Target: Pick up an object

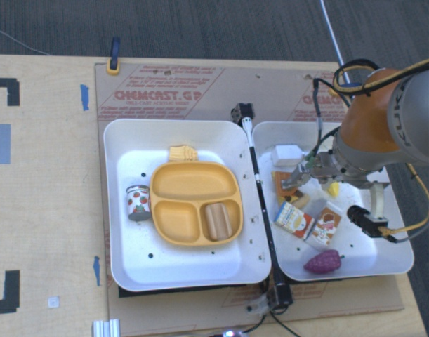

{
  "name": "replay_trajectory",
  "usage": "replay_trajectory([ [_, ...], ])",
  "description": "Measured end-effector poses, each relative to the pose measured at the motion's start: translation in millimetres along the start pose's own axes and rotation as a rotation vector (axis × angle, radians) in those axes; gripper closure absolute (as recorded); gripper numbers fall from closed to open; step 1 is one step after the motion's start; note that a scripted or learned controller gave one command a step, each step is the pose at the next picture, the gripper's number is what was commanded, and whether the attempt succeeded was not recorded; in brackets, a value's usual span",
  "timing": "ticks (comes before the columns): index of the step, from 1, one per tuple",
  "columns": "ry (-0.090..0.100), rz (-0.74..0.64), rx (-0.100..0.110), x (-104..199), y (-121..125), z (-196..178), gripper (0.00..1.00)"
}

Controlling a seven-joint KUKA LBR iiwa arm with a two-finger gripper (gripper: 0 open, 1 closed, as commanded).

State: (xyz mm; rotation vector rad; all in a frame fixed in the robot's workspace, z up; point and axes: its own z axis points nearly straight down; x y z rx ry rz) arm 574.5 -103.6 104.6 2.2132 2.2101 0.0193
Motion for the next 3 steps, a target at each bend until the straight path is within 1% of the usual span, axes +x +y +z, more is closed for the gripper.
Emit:
replay_trajectory([
  [1,0.001,0.0,0.0,1,0,-10,1.0],
  [2,0.001,0.0,0.0,1,0,-10,0.0],
  [3,0.001,-0.002,0.004,5,-23,14,0.0],
])
